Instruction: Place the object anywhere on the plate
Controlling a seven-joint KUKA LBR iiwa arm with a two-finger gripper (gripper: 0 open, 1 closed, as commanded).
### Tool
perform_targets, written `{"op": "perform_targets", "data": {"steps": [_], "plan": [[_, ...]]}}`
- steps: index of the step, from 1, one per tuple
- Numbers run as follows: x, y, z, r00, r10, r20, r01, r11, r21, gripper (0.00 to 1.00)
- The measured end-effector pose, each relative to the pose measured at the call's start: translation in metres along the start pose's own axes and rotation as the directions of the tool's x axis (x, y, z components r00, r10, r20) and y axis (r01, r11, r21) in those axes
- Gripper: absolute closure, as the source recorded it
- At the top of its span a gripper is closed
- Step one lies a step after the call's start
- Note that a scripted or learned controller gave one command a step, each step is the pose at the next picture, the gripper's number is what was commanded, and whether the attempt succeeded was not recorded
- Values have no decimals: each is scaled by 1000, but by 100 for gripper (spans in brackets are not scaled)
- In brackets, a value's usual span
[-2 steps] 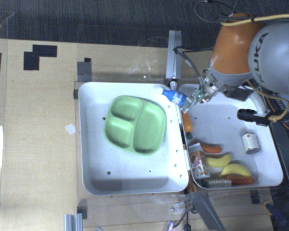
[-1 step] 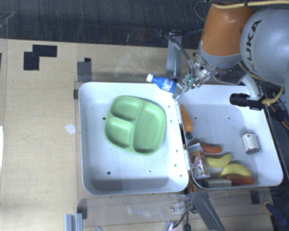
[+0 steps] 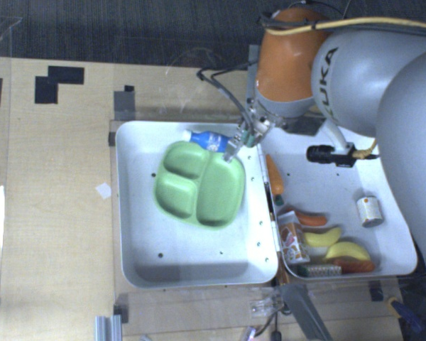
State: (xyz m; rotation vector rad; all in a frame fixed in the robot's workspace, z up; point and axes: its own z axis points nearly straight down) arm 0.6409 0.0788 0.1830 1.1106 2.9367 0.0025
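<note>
At the near edge of the right-hand shallow white bin (image 3: pixel 394 258), a small heap is lying against the front wall: a yellow banana-shaped toy (image 3: pixel 339 249), a red-orange piece (image 3: pixel 312 219) just behind it, a printed packet (image 3: pixel 292 241) at the left, and a dark red item (image 3: pixel 351 265) with a strip of small dark pieces along the rim. A little farther back, a small silver cylindrical can (image 3: pixel 370 211) is standing alone near the right wall. An orange carrot-like stick (image 3: pixel 274 176) is lying along the divider between the two bins.

In the left-hand shallow white bin (image 3: pixel 138 261), a light green plastic plate with three compartments (image 3: pixel 200 183) is sitting a little behind the middle, its large compartment toward the right and two smaller ones toward the left. Nothing is resting in any compartment.

Just behind the plate's far edge, a small blue and white packet (image 3: pixel 207 141) is lying against the bin's back wall, touching or nearly touching the plate rim; it is not on the plate.

The two-finger gripper (image 3: pixel 238 148) is hovering at the plate's far right corner, just beside the blue packet, its slim fingers angling down toward the left. Whether they are spread or closed cannot be told, and nothing is visibly lying between them.

Farthest back, the grey arm with its orange band (image 3: pixel 287 55) is reaching in from the right, black cables looping around the wrist.
</note>
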Motion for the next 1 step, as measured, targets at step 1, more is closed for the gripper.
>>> {"op": "perform_targets", "data": {"steps": [1], "plan": [[0,0,0,1000,0,0,0,1000,0,0]]}}
